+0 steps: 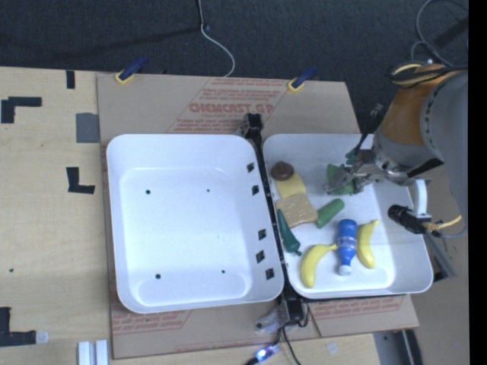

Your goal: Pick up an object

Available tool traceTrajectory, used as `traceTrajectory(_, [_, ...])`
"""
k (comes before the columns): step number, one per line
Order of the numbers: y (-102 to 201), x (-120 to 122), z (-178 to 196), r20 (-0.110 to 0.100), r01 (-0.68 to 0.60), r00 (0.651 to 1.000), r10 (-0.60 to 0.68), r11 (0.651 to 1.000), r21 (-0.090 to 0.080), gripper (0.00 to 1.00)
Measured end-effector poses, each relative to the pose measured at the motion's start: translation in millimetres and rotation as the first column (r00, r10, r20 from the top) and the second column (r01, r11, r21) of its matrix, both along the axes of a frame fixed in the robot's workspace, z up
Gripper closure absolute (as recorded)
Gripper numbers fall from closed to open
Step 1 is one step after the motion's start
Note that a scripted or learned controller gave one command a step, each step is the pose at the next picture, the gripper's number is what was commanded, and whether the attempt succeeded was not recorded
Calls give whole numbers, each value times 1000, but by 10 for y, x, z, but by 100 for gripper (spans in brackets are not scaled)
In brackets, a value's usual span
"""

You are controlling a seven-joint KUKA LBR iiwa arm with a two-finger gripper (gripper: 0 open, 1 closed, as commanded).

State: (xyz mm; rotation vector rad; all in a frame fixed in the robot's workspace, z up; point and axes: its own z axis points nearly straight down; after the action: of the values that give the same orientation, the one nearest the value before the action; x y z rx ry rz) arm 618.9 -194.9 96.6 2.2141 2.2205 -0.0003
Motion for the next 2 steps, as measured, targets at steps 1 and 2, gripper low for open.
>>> traceTrajectory(1, [980,354,-135,-46,-4,999,4,1000,-1,100])
traceTrajectory(2, [955,510,618,2,1,1000,-1,1000,3,100])
